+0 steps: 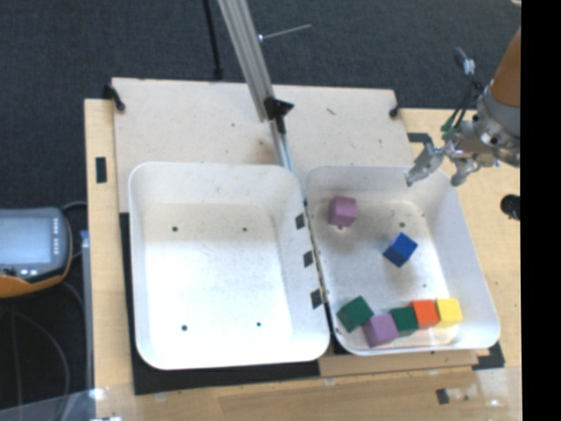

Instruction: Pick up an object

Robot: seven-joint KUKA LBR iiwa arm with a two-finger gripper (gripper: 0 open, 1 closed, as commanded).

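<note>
You see the table [103, 235] from above, carrying two white bins side by side: the left bin [140, 261] and the right bin [465, 261]. The pincer [443, 167] hangs over the far right corner of the right bin, just above its rim, with its two fingers spread apart and nothing between them. All candidate objects lie in the right bin. A pale purple cube [342, 210] sits near the bin's far left corner; a blue cube [400, 249] lies toward the middle, apart from the others. Along the near edge runs a cluster: a dark green cube [355, 312], a purple cube [380, 329], a smaller green cube [404, 319], an orange cube [425, 312] and a yellow cube [449, 310], touching or nearly touching one another. Judged from this layout, the task has barely begun: no object is lifted or gripped, and approach, descent, closing and lift all remain. The blue cube and the pale purple cube, each standing free, look the easier targets; the crowded near-edge row would leave the fingers little room.
</note>
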